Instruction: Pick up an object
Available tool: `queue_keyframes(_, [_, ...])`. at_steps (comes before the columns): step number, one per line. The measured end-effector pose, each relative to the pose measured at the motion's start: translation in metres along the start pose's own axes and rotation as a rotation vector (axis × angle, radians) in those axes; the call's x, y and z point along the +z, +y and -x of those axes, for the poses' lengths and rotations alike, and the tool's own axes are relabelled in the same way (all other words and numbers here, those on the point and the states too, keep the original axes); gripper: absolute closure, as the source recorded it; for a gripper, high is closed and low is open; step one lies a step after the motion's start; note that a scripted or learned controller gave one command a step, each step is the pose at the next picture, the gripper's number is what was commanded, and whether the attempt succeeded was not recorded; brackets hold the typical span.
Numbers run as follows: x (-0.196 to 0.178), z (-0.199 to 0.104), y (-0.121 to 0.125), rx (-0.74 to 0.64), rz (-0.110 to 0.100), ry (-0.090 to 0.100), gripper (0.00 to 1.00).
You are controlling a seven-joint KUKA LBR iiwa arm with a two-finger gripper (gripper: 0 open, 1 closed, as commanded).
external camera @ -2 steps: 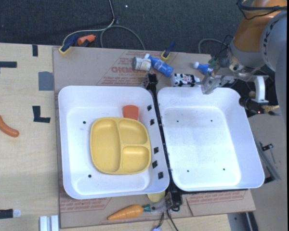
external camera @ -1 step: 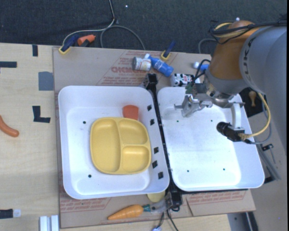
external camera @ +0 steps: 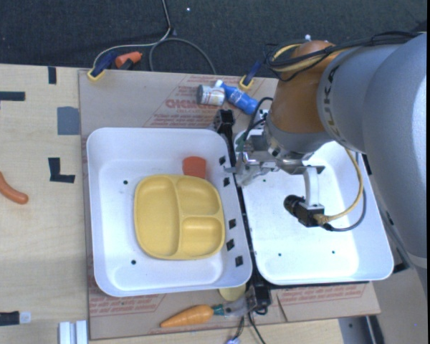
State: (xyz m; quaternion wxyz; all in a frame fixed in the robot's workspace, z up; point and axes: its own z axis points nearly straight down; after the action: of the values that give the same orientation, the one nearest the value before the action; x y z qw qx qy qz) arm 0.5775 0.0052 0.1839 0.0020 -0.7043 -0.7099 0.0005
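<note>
The gripper (external camera: 247, 165) is hanging low over the divide between the two white bins, right at centre frame, and its tips are sitting down among dark hardware at the bin edge, so I cannot tell how wide it is standing or whether anything is in it. Above it the arm (external camera: 365, 113) is sweeping in from the right, its orange band (external camera: 295, 99) bulging over the upper middle and its grey body filling the upper right corner. A yellowish cable is looping down from the wrist to a small black fitting (external camera: 304, 211) hanging over the right bin (external camera: 322, 264).

Just left of the gripper, in the left bin (external camera: 107, 228), an orange-red block (external camera: 194, 166) is lying against the far edge of a yellow divided plate (external camera: 179, 216), and the plate is taking up the middle of that bin. The block is sitting near the gripper but apart from it.

Moving outward, a blue and white bottle-like item (external camera: 229, 95) is lying on the brown board above the bins, beside a blue clamp. An orange-handled clamp (external camera: 116, 61) is gripping the board's upper left corner. Down at the bottom edge, a toy carrot (external camera: 188, 317) is lying on the board just below the left bin. Far out at the left of the frame, a small sausage-shaped toy (external camera: 9, 187) is resting on the wooden bench top, well apart from everything else.
</note>
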Motion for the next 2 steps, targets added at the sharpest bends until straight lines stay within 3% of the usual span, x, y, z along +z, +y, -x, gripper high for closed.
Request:
queue_keyframes(1, [-0.0221, 0.0359, 0.024, 0.009, 0.005, -0.004, 1.0])
queue_keyframes(2, [-0.0209, 0.0344, 0.023, 0.007, 0.002, -0.003, 0.0])
